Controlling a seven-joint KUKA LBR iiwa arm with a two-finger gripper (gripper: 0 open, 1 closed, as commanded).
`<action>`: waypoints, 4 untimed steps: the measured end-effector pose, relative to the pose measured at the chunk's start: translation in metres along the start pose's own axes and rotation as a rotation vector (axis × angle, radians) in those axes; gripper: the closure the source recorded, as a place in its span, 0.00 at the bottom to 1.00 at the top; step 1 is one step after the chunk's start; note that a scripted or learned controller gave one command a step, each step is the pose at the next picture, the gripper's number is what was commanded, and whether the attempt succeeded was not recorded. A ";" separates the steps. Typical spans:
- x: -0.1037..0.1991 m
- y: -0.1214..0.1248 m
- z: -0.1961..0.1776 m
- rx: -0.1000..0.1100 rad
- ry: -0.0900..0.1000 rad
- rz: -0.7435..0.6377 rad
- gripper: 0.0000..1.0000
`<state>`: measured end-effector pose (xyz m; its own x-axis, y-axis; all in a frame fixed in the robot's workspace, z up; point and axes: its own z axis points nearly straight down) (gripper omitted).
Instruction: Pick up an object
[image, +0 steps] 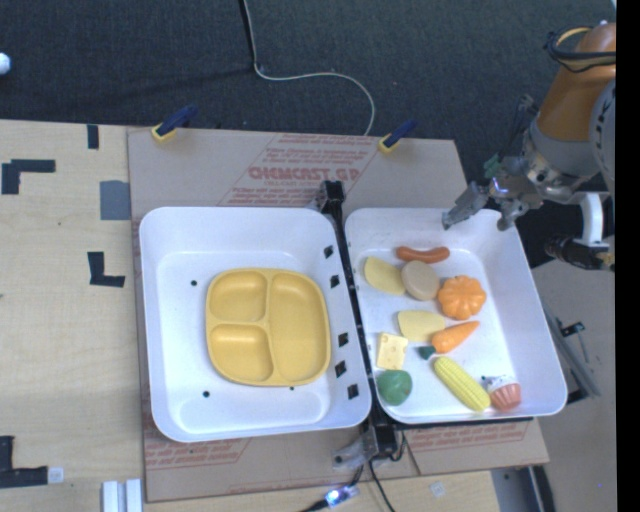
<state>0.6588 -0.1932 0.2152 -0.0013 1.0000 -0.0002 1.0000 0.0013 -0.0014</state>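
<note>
Bench front: a cardboard sheet (300, 175) with red print lies under both bins, its near edge closest to the camera.
Arm: grey with an orange band (572, 100), it reaches in from the right, wrist angled down toward the right bin's far rim.
Gripper (480, 212): it hovers over the far edge of the right bin; its two fingers are spread apart with nothing between them.
Left bin (165, 300): shallow, white, smooth; it holds a yellow divided tray (268, 326) with rounded corners.
Right bin (525, 290): it holds toy foods, namely an orange pumpkin (461, 296), a ribbed corn cob (461, 383), a carrot (456, 336), a sausage (423, 254), a green pepper (394, 386) and a cheese square (391, 351).
</note>
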 end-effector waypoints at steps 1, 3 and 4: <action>0.041 0.008 0.138 0.005 0.001 -0.004 0.00; 0.069 0.010 0.131 0.001 0.003 -0.006 0.00; 0.102 -0.016 0.131 0.001 0.001 -0.002 0.00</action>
<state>0.6421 -0.0912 0.0842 -0.0034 1.0000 0.0007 1.0000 0.0034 -0.0028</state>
